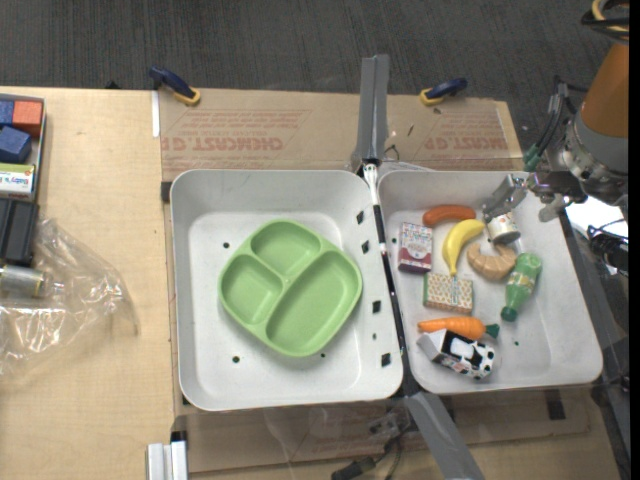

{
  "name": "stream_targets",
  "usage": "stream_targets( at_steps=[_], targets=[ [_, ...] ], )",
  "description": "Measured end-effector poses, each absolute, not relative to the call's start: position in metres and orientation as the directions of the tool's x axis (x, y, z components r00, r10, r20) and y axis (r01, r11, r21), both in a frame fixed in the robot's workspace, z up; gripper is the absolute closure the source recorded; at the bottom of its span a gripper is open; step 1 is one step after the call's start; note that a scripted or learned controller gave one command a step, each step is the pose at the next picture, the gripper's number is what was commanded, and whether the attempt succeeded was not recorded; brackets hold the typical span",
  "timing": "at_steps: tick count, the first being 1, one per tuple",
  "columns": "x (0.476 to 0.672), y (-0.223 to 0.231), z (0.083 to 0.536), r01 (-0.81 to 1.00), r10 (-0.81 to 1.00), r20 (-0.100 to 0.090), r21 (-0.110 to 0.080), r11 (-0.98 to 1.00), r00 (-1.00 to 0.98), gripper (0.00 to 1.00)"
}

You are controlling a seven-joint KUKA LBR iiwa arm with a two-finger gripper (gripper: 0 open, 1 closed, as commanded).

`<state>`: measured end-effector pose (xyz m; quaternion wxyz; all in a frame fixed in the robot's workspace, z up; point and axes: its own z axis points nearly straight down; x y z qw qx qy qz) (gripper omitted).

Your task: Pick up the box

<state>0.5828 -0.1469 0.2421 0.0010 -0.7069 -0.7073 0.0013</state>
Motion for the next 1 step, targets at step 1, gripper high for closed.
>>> stream_targets(
  at_steps=[1],
  targets=[
    [0.5829, -0.1478, 0.2502, 1.000, 1.000, -0.001, -0.005, 0.001, -0.001, 1.00]
  ],
)
